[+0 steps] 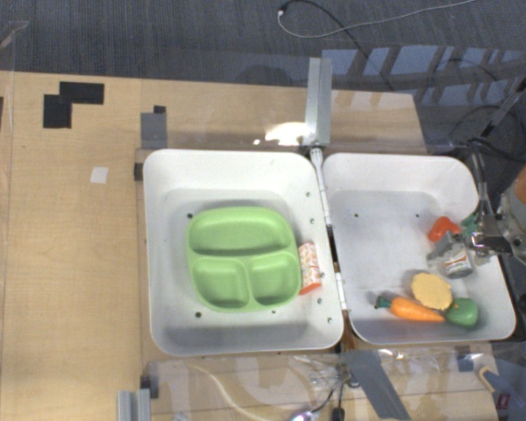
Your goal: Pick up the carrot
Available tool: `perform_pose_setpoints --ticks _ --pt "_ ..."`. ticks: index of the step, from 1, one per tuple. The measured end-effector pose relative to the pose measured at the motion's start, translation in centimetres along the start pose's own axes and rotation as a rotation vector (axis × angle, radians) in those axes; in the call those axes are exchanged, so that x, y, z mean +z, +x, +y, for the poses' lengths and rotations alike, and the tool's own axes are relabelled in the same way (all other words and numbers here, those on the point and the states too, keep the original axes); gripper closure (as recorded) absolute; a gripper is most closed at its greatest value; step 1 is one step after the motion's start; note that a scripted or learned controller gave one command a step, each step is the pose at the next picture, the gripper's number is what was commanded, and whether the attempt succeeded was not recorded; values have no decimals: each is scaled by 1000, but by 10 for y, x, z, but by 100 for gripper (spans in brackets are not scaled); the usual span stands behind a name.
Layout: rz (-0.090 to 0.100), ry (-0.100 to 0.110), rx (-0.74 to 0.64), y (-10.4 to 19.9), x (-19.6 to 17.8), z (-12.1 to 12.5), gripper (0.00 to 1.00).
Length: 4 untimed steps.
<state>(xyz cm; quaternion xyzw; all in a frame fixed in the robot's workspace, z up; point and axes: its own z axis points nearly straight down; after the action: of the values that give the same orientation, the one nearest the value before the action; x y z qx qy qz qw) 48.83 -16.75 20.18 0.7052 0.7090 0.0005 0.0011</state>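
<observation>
Carrot (409, 309) is lying near the right bin's (377, 182) front wall; gripper (456, 257), grip unreadable, is hovering farther back, risking grabbing the neighbouring yellow disc (431, 290) instead.

Grey arm (524, 222) with an orange band, small silver metal pincer (456, 254), thin dark cable

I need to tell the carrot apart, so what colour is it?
The carrot is orange with a dark green tip at its left end, seen in the camera view, lying in the right bin.
</observation>
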Motion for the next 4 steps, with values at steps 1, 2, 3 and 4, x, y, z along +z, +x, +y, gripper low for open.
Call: perform_pose_setpoints --ticks 1,2,3,4 --pt "0 -4 -41 25 -47 16 0" --pt "0 -8 -45 26 -59 18 100" --pt "-1 -3 153 -39 -85 63 100" --pt "-3 -8 143 -38 -97 64 100"
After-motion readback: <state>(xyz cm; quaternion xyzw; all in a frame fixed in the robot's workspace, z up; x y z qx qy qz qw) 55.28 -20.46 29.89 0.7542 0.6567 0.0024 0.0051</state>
